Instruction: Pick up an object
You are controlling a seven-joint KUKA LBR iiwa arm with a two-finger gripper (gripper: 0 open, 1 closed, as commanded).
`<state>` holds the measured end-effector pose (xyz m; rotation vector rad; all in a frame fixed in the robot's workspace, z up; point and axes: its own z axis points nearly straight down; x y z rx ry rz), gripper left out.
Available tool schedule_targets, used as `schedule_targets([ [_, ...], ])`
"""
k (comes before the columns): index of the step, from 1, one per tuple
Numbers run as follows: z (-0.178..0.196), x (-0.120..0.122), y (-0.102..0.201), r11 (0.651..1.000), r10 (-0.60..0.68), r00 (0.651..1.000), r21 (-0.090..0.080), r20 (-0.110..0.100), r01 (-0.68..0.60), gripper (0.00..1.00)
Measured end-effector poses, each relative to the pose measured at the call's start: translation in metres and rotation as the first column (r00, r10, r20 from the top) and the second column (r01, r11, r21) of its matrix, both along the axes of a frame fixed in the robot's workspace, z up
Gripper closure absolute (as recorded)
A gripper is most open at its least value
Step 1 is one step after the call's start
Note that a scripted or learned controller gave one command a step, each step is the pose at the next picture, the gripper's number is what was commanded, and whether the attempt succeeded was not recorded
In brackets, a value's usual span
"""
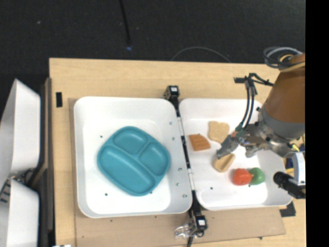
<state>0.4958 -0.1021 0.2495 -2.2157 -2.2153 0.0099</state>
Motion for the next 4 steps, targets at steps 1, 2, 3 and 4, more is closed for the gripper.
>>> schedule_targets([
  [1,0.006,0.002,0.0,1.0,0.003,1.0,-0.002,0.013,-0.003,0.0],
  [2,-0.036,0.002,0.0,1.0,-0.001,1.0,-0.003,0.008,0.001,0.0],
  [3,-0.099,-0.001,0.0,1.0,-0.001,1.0,-0.002,0.007,0.001,0.0],
  [4,-0.152,-0.001,-0.002,1.0,-0.001,1.0,-0.002,0.007,0.001,0.0],
])
